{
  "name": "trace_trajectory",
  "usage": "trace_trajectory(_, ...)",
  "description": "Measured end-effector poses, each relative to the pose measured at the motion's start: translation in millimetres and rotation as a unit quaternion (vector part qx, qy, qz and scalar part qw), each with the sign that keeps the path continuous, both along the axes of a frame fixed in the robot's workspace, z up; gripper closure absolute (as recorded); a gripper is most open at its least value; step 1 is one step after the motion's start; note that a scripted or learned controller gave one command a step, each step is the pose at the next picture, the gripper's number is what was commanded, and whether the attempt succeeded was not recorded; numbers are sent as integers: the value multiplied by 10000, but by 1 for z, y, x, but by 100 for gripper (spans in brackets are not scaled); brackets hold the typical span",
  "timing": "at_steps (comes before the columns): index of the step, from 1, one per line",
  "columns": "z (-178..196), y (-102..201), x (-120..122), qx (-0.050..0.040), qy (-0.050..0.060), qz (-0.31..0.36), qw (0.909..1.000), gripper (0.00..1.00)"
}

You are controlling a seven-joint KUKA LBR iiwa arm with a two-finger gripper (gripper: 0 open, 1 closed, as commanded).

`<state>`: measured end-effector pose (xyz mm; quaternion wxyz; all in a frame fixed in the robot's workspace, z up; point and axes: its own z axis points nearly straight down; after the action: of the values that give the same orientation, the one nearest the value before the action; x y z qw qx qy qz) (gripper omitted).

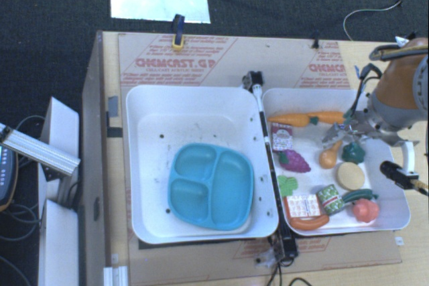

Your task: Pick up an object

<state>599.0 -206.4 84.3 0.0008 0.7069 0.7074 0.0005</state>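
Camera view from above: my end effector (pixel 348 136) hangs over the right bin (pixel 402 211), low above a dark green toy (pixel 353 153) and a pear-shaped toy (pixel 329 156); whether it is wide or narrow I cannot tell. Toy food fills this bin: a carrot (pixel 289 120) at 11 o'clock, purple grapes (pixel 295 159) toward 9, a pale round piece (pixel 350 175) near centre, a labelled red-and-white box (pixel 303 205) at 7, its print too small to read. At 9 o'clock from me, the left bin (pixel 154 117) holds a blue divided plate (pixel 211 186). Red lettering on the counter (pixel 221 53) reads "CHEMCAST GP". Dark carpet (pixel 53 10) surrounds it.
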Motion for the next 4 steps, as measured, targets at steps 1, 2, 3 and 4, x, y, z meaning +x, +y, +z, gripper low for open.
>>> trace_trajectory(1,72,0,19,-9,-18,15,10000,0)
trace_trajectory(2,0,23,-13,2,5,3,10000,0)
trace_trajectory(3,11,22,-12,-3,-14,9,10000,100)
trace_trajectory(4,97,-1,-33,-9,-12,0,10000,100)
